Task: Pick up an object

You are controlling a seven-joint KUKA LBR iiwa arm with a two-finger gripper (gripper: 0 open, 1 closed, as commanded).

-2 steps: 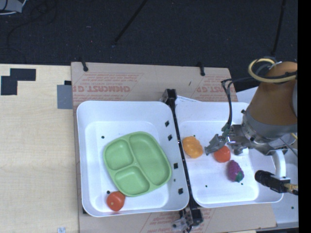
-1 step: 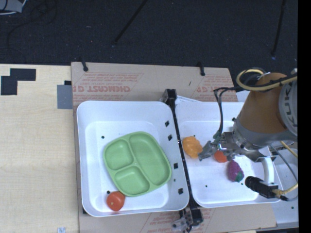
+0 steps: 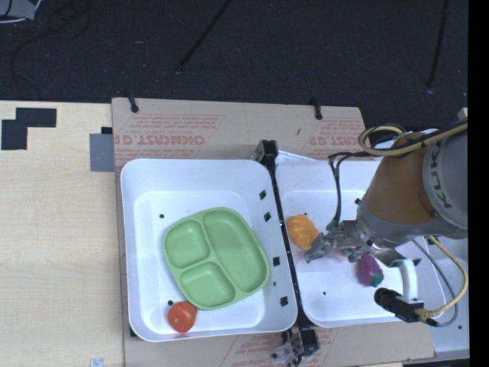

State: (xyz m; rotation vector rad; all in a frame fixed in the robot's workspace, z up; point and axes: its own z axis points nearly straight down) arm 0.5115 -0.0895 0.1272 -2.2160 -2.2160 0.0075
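I see the gripper (image 3: 319, 251) low in the right bin (image 3: 336, 312), beside the orange fruit (image 3: 301, 231); finger state I cannot tell. Purple object (image 3: 369, 269) under wrist. Left bin (image 3: 145, 197): green tray (image 3: 215, 257), tomato (image 3: 181, 316).

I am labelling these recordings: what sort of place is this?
Probably a robotics lab test bench: a KUKA arm reaches over two white bins, toy-like items such as a green plate, loose cables behind.

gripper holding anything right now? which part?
Cannot tell. The gripper sits beside the orange object in the right bin, but no grasp shows.
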